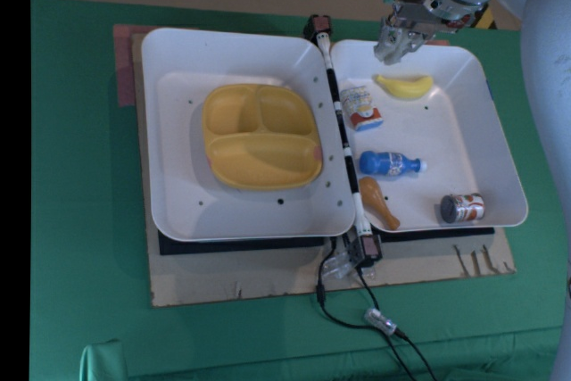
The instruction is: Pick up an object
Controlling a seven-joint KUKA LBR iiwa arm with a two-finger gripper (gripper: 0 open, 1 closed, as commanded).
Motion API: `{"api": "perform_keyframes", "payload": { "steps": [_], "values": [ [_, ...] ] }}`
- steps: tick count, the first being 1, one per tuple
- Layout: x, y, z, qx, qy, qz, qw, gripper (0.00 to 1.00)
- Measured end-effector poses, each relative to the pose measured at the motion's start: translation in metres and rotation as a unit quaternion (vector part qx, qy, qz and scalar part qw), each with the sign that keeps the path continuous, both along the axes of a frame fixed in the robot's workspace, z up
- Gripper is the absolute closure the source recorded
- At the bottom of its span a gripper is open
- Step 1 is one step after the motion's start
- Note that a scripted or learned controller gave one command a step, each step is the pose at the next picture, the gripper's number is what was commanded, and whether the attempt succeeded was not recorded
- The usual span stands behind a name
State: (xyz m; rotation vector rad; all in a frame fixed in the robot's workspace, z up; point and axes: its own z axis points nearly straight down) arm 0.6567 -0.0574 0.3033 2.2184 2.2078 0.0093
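Note:
My gripper [393,52] hangs above the far edge of the right bin [493,147], just up and left of a yellow banana [405,86]. Nothing shows between its fingers. Below the banana lie a small white carton with a red and blue print [360,107], a blue bottle with a white cap [390,162], a brown drumstick-shaped toy [379,202] by the divider and a tin can on its side [461,208] in the near right corner.
The left bin [178,58] holds a yellow sectioned plate [261,136]. A black-and-white divider strip [341,129] runs between the bins. Cables [375,317] trail off the front of the cardboard base onto the green cloth.

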Motion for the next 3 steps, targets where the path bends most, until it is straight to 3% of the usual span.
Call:
{"api": "perform_keyframes", "payload": {
  "steps": [1, 2, 3],
  "values": [
    [0.045, 0.003, 0.045, -0.0005, -0.001, 0.000, 1.0000, 1.00],
    [0.044, 0.041, 0.092, 0.0002, -0.002, 0.000, 1.0000, 1.00],
    [0.044, 0.041, 0.091, 0.0001, -0.001, 0.000, 1.0000, 0.00]
  ]
}}
